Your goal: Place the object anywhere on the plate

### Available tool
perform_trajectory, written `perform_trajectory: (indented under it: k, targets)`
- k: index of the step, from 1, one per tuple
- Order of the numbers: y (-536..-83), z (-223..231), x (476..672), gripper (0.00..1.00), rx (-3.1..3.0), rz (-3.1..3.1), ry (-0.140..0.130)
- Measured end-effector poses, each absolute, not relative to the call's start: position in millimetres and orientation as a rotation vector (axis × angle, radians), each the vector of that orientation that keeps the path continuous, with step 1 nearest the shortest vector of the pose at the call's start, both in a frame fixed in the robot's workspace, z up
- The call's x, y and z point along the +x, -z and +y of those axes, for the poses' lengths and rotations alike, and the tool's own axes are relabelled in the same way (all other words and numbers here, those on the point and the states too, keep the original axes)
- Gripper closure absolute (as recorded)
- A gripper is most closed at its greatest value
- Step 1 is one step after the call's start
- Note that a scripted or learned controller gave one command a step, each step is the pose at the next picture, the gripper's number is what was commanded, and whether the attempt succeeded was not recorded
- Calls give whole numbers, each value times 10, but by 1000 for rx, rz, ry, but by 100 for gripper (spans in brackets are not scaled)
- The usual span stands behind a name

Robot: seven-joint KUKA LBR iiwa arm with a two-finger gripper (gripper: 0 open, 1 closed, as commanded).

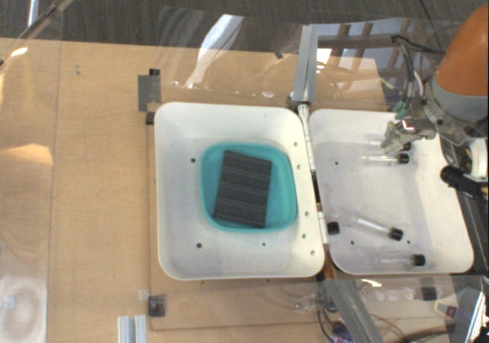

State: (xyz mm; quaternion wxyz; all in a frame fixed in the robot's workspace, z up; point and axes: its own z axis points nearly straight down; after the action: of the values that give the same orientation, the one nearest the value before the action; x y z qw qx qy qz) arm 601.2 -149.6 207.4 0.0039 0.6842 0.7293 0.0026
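Observation:
A teal plate (285, 195) lies in the middle of the left bin (176, 211). A dark grey ridged block (243, 189) rests flat on the plate, slightly tilted, inside its rim. My gripper (399, 143) hangs over the far right part of the right bin (439, 238), well away from the plate and the block. It is just above a clear tube (376, 156) lying there. The wrist and cables hide much of the gripper.
Two more clear tubes with black caps lie in the right bin, one in the middle (374, 225) and one at the near edge (399, 260). A small black cap (332, 228) sits by the dividing wall. A metal post (304, 66) stands behind the bins.

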Motion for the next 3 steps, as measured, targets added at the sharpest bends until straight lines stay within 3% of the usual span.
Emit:
perform_trajectory:
  k: [1,2,3]
  targets:
    - [-4378,-2056,5753,100,2056,2356,-9]
    - [-4374,-2051,5753,0,2056,2357,-8]
    - [-4371,-2056,5070,0,2453,1947,-8]
